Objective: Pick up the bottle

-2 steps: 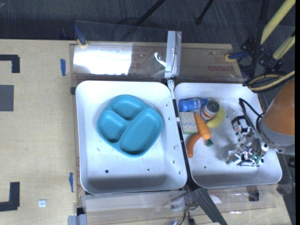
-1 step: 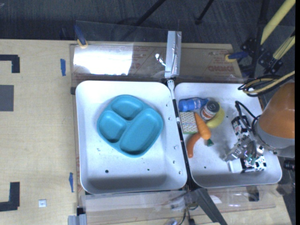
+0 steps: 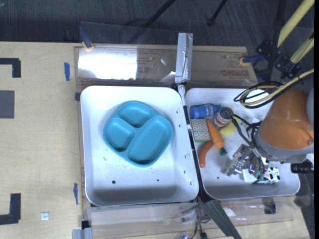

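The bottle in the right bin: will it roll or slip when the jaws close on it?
The bottle looks round and smooth, so it may roll or slip. It seems small, probably light. The carrot and blue packet crowd it, which may hinder rolling.

A robotics lab: taped wooden bench [image 3: 35, 133], two white bins [image 3: 92, 148], tripod legs [image 3: 224, 4] (dark carpet behind).

One fixed camera, overhead and slanted

We look down from above the bench [image 3: 35, 133]; both white bins [image 3: 94, 183] fit in frame; the arm [image 3: 286, 121] enters from our right.
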Tool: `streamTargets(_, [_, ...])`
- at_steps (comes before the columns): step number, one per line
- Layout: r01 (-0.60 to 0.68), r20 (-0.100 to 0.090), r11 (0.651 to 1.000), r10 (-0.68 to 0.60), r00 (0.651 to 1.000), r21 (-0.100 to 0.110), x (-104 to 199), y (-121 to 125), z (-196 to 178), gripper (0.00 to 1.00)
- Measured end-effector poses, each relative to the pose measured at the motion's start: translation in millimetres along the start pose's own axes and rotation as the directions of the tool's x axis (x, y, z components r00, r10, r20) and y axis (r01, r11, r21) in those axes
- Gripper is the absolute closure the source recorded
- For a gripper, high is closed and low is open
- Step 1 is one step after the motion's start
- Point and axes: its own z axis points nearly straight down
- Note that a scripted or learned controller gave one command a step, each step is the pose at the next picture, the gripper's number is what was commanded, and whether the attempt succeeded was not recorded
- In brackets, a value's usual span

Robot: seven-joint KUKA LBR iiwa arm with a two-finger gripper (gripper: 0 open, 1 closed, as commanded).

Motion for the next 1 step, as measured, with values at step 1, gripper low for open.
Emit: streamTargets(1, [0.292, 0.002, 0.956, -0.292, 0.956, -0.001, 0.9, 3.8, -0.2, 1.00])
